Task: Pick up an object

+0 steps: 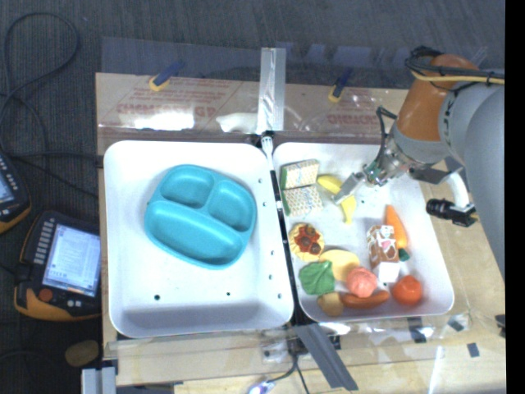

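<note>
— Yellow plastic, that's what sits nearest the gripper [351, 189]: a toy banana [331, 185] in the upper middle of the right bin [437, 257], with a second yellow piece [348, 209] just below it.

— Does the gripper have hold of either?

— No. Its grey fingers [348, 187] point down and left, the tips just beside the banana, a little parted, with nothing between them.

— What else lies in that bin?

— Two small boxes [300, 185] stacked against the left wall, a round pizza slice [308, 239] below them, then a green leafy piece [317, 277], a pale yellow disc [340, 261], a pink round toy [361, 281] and a brown one [330, 304] at the front. On the right side a carrot [395, 226], a cake-like block [381, 245] and a red tomato [408, 289].

— And the left bin [131, 302]?

— It holds a blue divided plate [201, 214], upside slightly tilted toward the back left, well apart from the arm [459, 130], whose orange band [422, 109] shows above the wrist at the right bin's far corner.
</note>
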Tool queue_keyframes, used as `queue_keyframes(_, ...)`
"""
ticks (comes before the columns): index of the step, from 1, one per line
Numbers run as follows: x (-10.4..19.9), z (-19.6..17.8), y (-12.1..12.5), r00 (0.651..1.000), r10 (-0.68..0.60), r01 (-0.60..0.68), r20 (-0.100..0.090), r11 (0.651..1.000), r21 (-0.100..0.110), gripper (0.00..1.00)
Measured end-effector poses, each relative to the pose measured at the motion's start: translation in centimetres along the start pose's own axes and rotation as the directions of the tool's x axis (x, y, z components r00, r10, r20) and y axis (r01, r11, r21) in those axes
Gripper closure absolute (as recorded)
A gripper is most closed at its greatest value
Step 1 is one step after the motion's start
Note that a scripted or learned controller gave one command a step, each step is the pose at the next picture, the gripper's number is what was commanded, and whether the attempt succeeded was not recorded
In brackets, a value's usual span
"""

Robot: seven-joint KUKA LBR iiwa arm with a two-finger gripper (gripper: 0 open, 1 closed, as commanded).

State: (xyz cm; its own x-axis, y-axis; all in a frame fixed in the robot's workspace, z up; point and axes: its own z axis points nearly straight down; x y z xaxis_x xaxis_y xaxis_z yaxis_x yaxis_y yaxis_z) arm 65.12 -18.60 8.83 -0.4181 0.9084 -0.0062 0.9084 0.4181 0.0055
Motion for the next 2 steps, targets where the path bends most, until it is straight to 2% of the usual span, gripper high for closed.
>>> queue_keyframes(1,-2.1,-0.8,0.8,0.997,-0.074,0.075,-0.008,0.997,0.012,0.00)
queue_keyframes(2,-0.5,0.1,1.4,0.931,0.364,-0.364,-0.001,0.931,0.022,0.00)
